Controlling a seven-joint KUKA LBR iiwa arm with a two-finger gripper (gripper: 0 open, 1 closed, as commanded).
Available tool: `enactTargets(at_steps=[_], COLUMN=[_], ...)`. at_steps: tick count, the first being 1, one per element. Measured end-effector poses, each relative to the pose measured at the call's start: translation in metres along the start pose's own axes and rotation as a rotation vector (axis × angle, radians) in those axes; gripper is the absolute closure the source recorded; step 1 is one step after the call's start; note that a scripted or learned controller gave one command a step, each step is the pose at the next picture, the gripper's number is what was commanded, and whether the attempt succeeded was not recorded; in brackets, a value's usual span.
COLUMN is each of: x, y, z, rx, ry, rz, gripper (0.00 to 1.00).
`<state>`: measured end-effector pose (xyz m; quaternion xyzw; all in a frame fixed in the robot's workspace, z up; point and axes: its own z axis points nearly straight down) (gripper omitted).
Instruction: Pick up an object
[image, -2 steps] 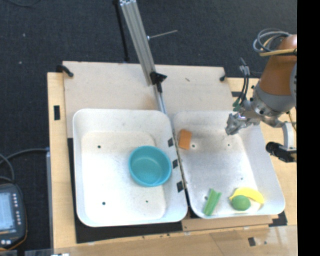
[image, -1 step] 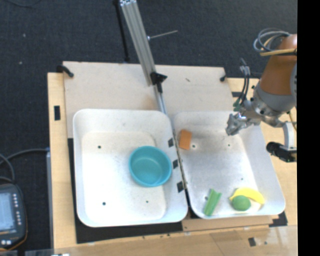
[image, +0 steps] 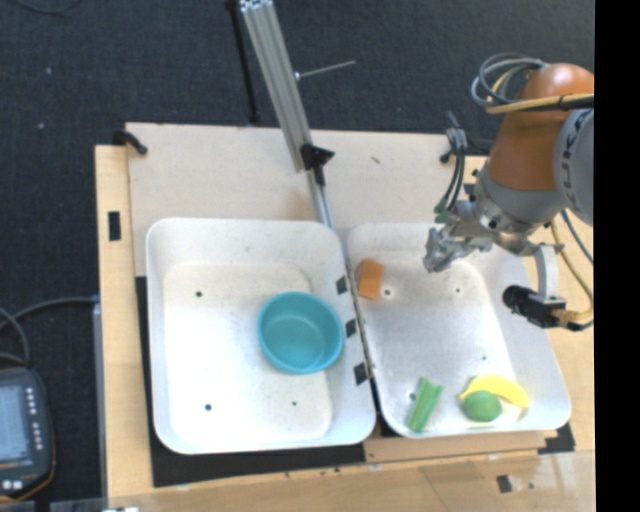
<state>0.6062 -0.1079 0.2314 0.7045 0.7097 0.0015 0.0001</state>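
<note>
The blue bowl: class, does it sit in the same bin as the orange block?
No: the blue bowl sits in the left bin, while the orange block lies in the right bin.

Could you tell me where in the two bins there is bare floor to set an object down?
Left bin: bare all round the blue bowl, widest toward its left wall. Right bin: bare in the middle, between the orange block and the green stick. Crowded at its near edge by the green ball on the yellow piece, and under the gripper.
</note>
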Motion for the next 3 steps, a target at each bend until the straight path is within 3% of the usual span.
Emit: enactTargets(at_steps=[3], x=[0.164], y=[-0.046], z=[0.008], rx=[0.002], ry=[0.0], rz=[0.0], gripper=[1.0])
